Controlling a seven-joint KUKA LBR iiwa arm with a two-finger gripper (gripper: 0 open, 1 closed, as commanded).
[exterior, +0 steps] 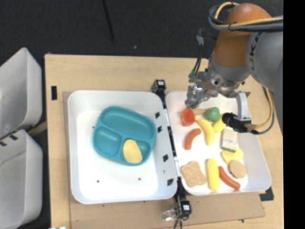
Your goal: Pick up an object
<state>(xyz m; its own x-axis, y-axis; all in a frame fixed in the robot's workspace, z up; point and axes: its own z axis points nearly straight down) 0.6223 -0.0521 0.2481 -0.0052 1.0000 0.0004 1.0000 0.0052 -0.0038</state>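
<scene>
The grey arm with its orange band is reaching in from the right, and its gripper [195, 98] is hovering over the far left corner of the right bin [261, 162], just beyond a red piece of toy food [188, 117]. How far its fingers are parted cannot be told from this slant, and nothing is showing between them. The right bin is holding a crowd of toy food: the red piece is sitting near the bin's left edge, with a green round piece [212, 113] just to its right and a yellow banana [206, 130] lying between them and running toward the middle. A red sausage [191, 138] is lying near the left edge, below the red piece. A pale wafer-like block [229, 140] is resting toward the right side, with a yellow wedge [232, 154] just beside it. Along the near edge, a slice of toast [193, 173], a yellow corn cob [212, 174], a second red sausage [228, 177] and a tan round biscuit [237, 169] are lying close together. In the left bin [81, 175], a teal divided plate [123, 132] is sitting near the middle, and a yellow lemon-like piece [132, 152] is resting in the plate's near compartment.
</scene>
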